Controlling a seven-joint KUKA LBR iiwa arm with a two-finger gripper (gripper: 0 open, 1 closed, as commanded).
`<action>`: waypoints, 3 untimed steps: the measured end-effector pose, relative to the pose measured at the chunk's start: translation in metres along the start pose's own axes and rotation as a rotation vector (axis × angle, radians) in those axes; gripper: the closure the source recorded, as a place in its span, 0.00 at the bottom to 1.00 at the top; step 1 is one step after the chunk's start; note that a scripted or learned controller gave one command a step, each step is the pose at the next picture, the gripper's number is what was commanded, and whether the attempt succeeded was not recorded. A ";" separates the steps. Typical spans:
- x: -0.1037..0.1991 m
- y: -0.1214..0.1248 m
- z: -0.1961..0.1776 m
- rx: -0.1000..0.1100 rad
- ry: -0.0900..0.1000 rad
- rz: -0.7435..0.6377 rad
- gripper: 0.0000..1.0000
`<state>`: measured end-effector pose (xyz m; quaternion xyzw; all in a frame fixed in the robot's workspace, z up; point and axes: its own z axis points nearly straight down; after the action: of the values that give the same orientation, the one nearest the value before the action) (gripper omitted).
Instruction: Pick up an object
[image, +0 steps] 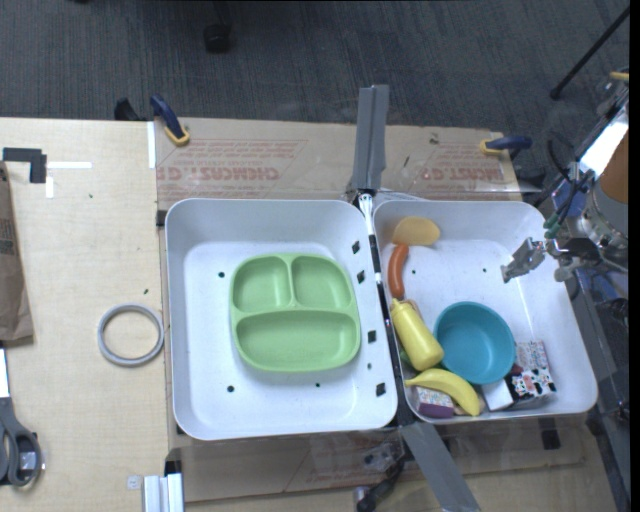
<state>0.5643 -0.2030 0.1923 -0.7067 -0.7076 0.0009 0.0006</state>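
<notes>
Sitting open-side up, the teal bowl (476, 342) looks the likeliest pick, its raised rim offering an edge to pinch. Just left of the bowl a yellow bottle (416, 335) leans, and a banana (446, 389) lies touching the bowl's near side, crowding it. Up and right of the bowl hovers the gripper (524, 262); whether its fingers are parted cannot be told.
</notes>
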 end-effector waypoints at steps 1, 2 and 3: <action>0.067 -0.003 0.046 0.000 0.000 -0.062 0.00; 0.100 -0.020 0.094 -0.017 -0.010 -0.273 0.00; 0.103 -0.022 0.089 -0.012 -0.004 -0.272 1.00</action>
<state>0.5425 -0.1005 0.1035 -0.6043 -0.7967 -0.0018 -0.0049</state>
